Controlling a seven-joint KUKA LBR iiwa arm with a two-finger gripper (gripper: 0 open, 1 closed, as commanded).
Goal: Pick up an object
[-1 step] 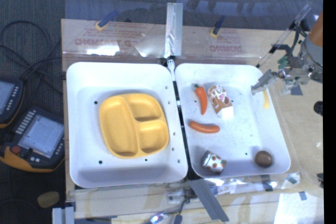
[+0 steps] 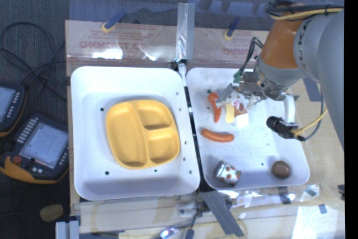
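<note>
1. Two white bins: the left bin point(image 2: 84, 120) holds a yellow divided tray point(image 2: 142, 132); the right bin point(image 2: 257, 145) holds the small items.
2. Gripper point(image 2: 239, 99) low over a clutter of carrot point(image 2: 215, 106), yellow piece point(image 2: 230, 113) and red-white piece point(image 2: 241, 109); grip state not readable.
3. Sausage point(image 2: 217, 135) lies crosswise just below-left of the gripper.
4. Can point(image 2: 227, 173) and brown ball point(image 2: 280, 169) sit well apart near the front wall.

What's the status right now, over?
Gripper low in the right bin, over a small cluster: carrot, yellow piece. Grasp unconfirmed. Sausage, can, brown ball lie apart, untouched.
</note>
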